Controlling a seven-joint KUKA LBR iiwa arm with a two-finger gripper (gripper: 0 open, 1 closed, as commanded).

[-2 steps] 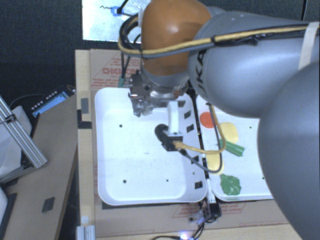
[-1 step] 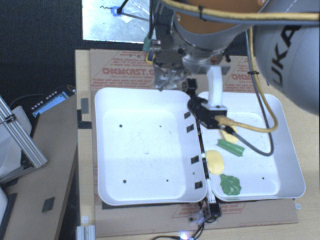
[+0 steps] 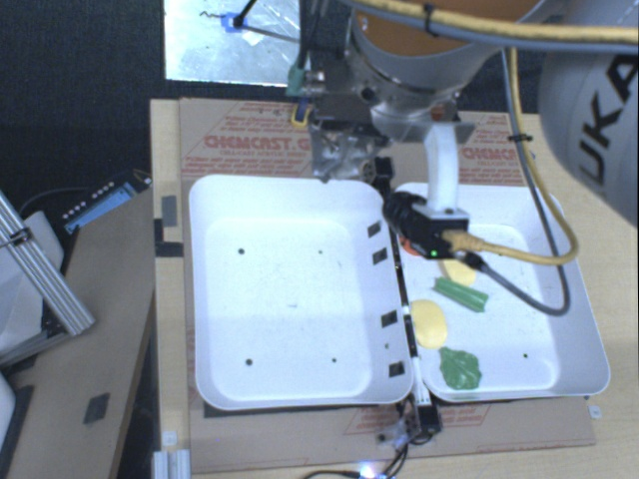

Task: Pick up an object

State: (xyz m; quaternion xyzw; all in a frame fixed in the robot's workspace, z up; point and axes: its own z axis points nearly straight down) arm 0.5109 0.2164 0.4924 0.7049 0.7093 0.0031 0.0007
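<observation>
From my screen, the left bin (image 3: 290, 297) sits as a bare white tray with a few dark dots on its floor, and a row of black clips (image 3: 389, 287) runs down the seam where it meets the right bin (image 3: 559, 347). Just right of that seam, in the right bin's near-left part, I see a yellow round piece (image 3: 429, 323) lying flat, its slightly longer axis running near to far. Touching its near edge is a dark green lumpy piece (image 3: 460, 368), roughly as wide as it is long, so I can't give it a heading. A little farther back lies a light green bar (image 3: 460, 294), its long axis slanting from far left to near right, with a pale yellow object (image 3: 458, 272) touching its far side, partly hidden under the cabling. The arm (image 3: 449, 28) comes in from the far right and hangs over the far edge of the bins, wrist pointing down, with a yellow cable (image 3: 519, 255) looping off a black module (image 3: 429, 230) on a white bracket. The gripper (image 3: 344, 163) hangs above the far rim of the left bin, well apart from every piece; I cannot tell from here how its claw is set, as the mechanism is blurred.
</observation>
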